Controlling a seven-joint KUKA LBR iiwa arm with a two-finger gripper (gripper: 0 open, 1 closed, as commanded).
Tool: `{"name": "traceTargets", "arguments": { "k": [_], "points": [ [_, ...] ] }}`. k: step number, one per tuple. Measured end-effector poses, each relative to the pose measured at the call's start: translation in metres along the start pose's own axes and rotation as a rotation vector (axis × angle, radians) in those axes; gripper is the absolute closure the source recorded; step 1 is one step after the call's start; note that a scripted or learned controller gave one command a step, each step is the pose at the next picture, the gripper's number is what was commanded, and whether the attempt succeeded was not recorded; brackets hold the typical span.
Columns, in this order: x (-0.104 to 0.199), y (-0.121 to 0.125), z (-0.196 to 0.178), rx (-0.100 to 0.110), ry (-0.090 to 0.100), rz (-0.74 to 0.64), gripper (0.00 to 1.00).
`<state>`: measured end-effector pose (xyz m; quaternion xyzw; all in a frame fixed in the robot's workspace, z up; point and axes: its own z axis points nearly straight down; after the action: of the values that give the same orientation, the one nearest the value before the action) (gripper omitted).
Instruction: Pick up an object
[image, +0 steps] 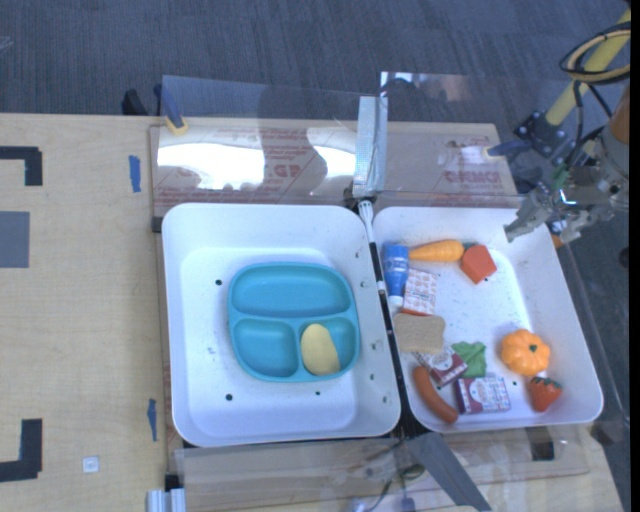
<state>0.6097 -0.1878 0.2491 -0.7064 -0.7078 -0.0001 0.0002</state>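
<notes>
Camera view, looking down at a slant on the bench (80, 300): the tool (545, 215) hangs over the upper right rim of the right bin (575, 330), carrying nothing, and whether it sits wide or narrow I cannot tell from up here.

Plenty of candidates below it. Closest is the orange block (479, 263), just beside the carrot (437, 251) near the bin's top wall. That block looks like hard, light toy plastic, stiff enough to pinch across its flat sides, though it may skid if the squeeze lands off-centre. The carrot is long and tapered; I'd say take it across the thick middle, not the tip, or it will squirt out.

Lower right, the small pumpkin (526, 352) is round and ribbed, probably light and hollow, and likely to roll; a grip straight across its widest part seems safest. Just below it, the red strawberry-like piece (544, 392) sits near the rim, awkward for clearance.

Toward the centre divider, the blue bottle (396, 270) lies touching a printed packet (421, 291), and a bread slice (420, 331), a sausage (432, 394) and a dark carton (484, 393) crowd together; flat and tightly packed, poor first choices.

Over in the left bin (190, 330), a teal tray (270, 300) holds a yellow lemon-like piece (320, 349) in its lower right compartment: smooth, rounded, well apart from the tool.
</notes>
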Motion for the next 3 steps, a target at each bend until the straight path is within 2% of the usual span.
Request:
{"name": "traceTargets", "arguments": {
  "k": [1,2,3],
  "points": [
    [0.048,0.05,0.136,-0.014,-0.002,0.004,0.0],
    [0.049,0.028,0.163,-0.001,0.0,0.026,0.0],
    [0.049,0.028,0.163,-0.002,-0.001,0.026,0.0]
  ]
}}
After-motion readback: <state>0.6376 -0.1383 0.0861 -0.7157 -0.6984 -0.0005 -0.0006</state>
